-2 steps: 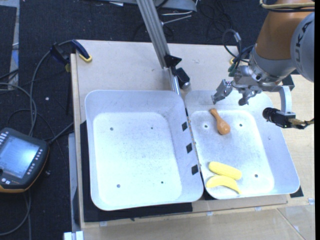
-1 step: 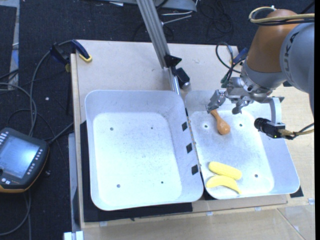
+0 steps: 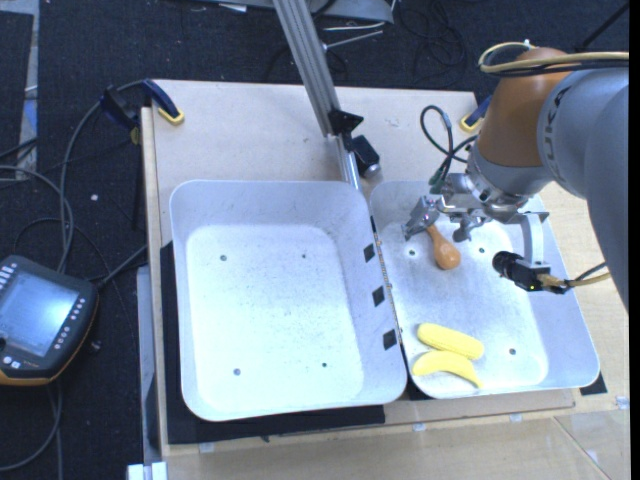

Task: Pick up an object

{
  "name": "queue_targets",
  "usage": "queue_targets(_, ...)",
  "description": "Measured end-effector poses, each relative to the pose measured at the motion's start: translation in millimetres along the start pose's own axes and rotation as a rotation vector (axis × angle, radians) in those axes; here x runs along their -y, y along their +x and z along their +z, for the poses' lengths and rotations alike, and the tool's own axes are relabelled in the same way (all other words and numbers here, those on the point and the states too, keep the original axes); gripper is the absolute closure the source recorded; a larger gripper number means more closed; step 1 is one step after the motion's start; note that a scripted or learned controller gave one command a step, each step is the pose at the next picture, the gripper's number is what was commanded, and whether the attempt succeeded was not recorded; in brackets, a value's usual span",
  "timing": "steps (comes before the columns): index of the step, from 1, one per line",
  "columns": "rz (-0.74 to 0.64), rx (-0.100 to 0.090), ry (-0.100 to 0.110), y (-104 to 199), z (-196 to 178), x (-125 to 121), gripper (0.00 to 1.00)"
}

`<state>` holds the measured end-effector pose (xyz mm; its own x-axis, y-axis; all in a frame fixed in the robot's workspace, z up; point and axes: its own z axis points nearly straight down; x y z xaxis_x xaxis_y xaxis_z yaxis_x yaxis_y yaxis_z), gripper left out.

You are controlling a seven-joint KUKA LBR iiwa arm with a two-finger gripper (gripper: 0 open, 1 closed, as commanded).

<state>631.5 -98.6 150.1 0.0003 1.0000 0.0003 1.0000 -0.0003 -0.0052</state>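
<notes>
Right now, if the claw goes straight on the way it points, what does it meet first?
Probably the orange-brown piece just below the claw in the right bin; depth is unclear, so they may already touch.

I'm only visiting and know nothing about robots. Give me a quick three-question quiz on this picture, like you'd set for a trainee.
1. How many yellow pieces lie in the right bin? A) one B) two C) four
2. True or false: the orange-brown object lies in the left bin.
3. Fill in: the gripper is above the ____ bin.
Key: 1 B; 2 false; 3 right.
</notes>
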Motion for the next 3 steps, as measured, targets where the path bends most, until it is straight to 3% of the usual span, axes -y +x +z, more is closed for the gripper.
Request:
queue_targets(1,-0.002,0.002,-0.014,0,46,-3,0.00)
queue_targets(2,-0.001,0.002,-0.017,0,34,-4,1.00)
queue_targets(3,-0.001,0.001,-0.010,-1,-28,0,1.00)
